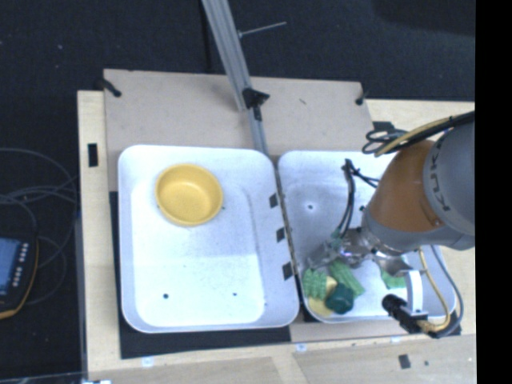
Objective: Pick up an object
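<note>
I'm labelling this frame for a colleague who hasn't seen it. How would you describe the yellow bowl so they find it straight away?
Start with the two white bins side by side and take the left bin, away from the arm. The yellow bowl sits in its far left part, upright and alone. It is round, shallow and plain yellow, unlike the small green pieces crowded in the right bin's near corner under the gripper.

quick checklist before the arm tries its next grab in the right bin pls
1. Gripper over the right bin: ok, low in its near half.
2. Target nearby: ok, green objects cluster in the near left corner under the gripper.
3. Object between fingers: cannot tell, the wrist hides them.
4. Targets separated: not ok, the green pieces lie packed together, against the bin wall.
5. Yellow bowl out of the way: ok, it sits in the left bin.
</note>
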`<state>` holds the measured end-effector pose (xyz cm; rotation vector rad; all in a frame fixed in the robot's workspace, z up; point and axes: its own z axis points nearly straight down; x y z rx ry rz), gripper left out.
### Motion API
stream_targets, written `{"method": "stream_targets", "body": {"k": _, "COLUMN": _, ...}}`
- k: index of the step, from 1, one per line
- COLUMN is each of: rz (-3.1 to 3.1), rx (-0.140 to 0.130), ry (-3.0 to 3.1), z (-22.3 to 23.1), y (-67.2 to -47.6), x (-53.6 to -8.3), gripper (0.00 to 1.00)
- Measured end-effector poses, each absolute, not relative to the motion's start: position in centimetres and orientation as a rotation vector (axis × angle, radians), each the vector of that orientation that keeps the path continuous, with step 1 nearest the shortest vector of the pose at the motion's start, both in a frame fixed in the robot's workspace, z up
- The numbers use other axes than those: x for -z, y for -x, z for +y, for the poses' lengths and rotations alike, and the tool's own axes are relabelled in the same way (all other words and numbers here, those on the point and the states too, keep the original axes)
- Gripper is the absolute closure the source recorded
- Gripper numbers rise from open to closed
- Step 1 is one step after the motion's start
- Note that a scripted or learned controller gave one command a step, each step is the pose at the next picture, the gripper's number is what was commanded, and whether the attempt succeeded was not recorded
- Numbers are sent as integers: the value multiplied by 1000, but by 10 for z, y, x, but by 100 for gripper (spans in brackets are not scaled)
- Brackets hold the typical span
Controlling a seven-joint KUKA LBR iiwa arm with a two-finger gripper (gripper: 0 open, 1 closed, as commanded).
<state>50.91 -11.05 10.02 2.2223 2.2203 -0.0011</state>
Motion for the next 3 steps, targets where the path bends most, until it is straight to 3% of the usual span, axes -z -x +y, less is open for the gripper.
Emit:
{"method": "stream_targets", "body": {"k": 1, "rz": 2218, "rx": -4, "ry": -2222, "z": -111, "y": -510, "x": -112, "gripper": 100}}
{"method": "stream_targets", "body": {"k": 3, "rz": 2219, "rx": -7, "ry": -2217, "z": -106, "y": -511, "x": -234, "gripper": 100}}
